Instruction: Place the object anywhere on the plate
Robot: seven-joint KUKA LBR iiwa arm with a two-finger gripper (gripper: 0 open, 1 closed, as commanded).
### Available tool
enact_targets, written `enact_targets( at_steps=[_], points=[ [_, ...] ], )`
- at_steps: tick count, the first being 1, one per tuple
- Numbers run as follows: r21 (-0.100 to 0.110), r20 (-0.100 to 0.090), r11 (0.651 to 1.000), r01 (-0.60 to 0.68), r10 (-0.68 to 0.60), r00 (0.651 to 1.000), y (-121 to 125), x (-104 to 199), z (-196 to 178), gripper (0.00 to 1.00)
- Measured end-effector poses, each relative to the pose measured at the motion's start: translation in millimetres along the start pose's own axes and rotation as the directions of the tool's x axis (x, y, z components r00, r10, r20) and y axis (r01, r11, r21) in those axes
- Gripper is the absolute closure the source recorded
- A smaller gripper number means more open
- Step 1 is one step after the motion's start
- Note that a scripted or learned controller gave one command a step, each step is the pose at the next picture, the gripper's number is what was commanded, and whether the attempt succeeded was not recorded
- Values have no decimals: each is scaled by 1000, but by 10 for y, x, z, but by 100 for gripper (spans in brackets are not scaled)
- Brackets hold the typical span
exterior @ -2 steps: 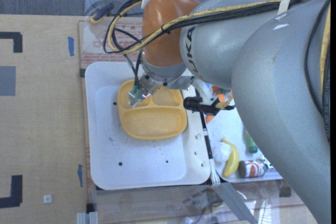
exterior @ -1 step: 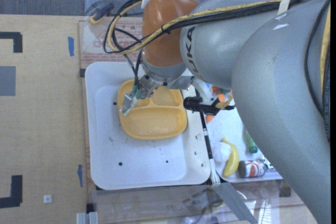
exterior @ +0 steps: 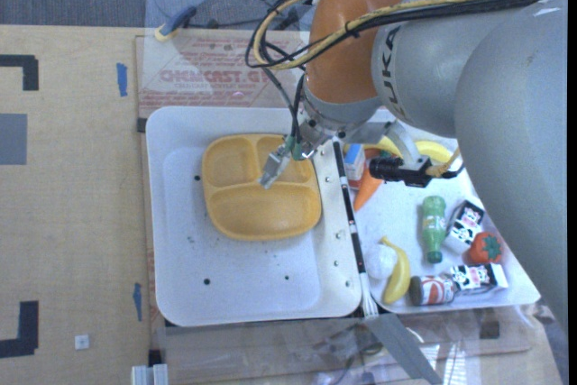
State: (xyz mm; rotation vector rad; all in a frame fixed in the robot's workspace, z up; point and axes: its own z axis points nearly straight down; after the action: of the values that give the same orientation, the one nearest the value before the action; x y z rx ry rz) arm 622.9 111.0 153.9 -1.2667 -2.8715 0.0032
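Reaching in from the right, the arm (exterior: 433, 50) hangs its gripper (exterior: 275, 169) over the plate (exterior: 260, 187), a yellow divided dish lying in the left bin (exterior: 180, 266). The grey fingers point down and left toward the ridge between the plate's compartments; whether they are apart or closed, or pinch anything, cannot be told, since they look small and blurred. No item can be made out lying on the plate's bare parts. In the right bin (exterior: 406, 212) lie the loose things: a banana (exterior: 397, 270) near the front with a white ball (exterior: 380, 261) touching it, a green bottle (exterior: 433, 228) upright-looking beside them, a red can (exterior: 433, 289) on its side, a strawberry (exterior: 488, 248) at the far right, two black-and-white cartons (exterior: 466, 223), an orange carrot (exterior: 367, 187) just beside the divider, and another yellow piece (exterior: 433, 152) partly under the arm.
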Motion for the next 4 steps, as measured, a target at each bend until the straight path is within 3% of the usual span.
enact_targets(
  at_steps=[1,2,3,4],
  points=[
    [-6,7,922,386,-386,922,351,387,-703,0],
    [-2,2,872,490,-490,872,536,579,-129,0],
    [-3,7,656,755,-755,656,733,593,520,0],
    [-3,-12,654,756,-756,654,718,626,449,100]
  ],
)
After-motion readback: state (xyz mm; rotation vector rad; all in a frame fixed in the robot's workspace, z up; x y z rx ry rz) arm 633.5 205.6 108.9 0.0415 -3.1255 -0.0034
